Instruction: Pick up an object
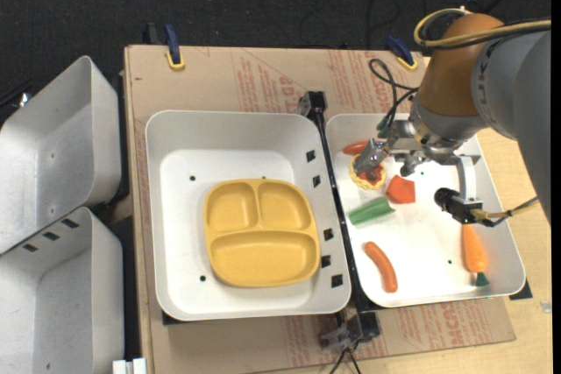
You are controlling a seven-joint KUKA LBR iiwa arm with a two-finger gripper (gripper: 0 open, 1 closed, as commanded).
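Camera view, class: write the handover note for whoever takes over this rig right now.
Gripper: low in the right bin, over the yellow-and-red toy; grip not readable.
Right bin also holds an orange-red block, green piece, sausage and carrot.
Left bin: yellow divided plate.
Done: arm lowered in.
Left: nothing visibly held; grasp and lift one object.

Yellow divided tray (261, 234) in left bin (171, 188); cables (386, 4) on floor.

A robotics lab: plywood bench (263, 70), clamps (174, 48), loose floor cables (386, 4).
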